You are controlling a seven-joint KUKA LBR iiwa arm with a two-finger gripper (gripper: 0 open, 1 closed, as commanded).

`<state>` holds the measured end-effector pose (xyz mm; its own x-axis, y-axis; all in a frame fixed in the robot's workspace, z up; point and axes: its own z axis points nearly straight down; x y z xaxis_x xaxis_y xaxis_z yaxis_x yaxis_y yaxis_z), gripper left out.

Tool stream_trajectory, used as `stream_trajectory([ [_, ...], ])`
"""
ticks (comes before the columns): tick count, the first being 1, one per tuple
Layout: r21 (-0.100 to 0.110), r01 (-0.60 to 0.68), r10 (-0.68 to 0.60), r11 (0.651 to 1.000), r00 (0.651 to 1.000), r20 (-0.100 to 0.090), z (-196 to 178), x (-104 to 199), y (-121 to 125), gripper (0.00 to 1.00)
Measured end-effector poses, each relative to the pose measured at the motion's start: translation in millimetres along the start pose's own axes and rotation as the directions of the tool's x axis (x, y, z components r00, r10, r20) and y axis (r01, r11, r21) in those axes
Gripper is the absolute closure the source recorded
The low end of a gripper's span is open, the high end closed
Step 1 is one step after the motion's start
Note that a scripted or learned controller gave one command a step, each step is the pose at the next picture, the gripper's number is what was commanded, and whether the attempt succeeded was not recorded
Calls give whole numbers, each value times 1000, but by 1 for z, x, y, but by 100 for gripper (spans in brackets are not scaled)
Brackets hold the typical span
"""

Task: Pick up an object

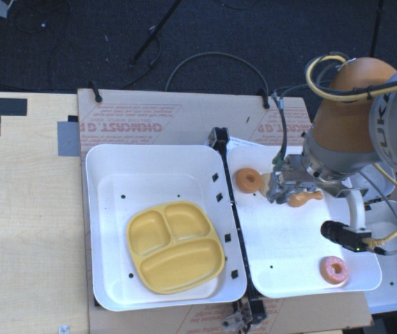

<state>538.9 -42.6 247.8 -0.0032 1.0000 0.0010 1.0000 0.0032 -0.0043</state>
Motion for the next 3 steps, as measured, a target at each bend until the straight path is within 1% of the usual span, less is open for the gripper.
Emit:
stream_trajectory([
  [1, -2, 1, -1, 1000, 1000, 0, -2, 45, 27, 100],
  [2, -1, 1, -1, 1000, 1000, 1, 0, 87, 44, 100],
  [3, -1, 1, -1, 1000, 1000, 0, 3, 134, 69, 100],
])
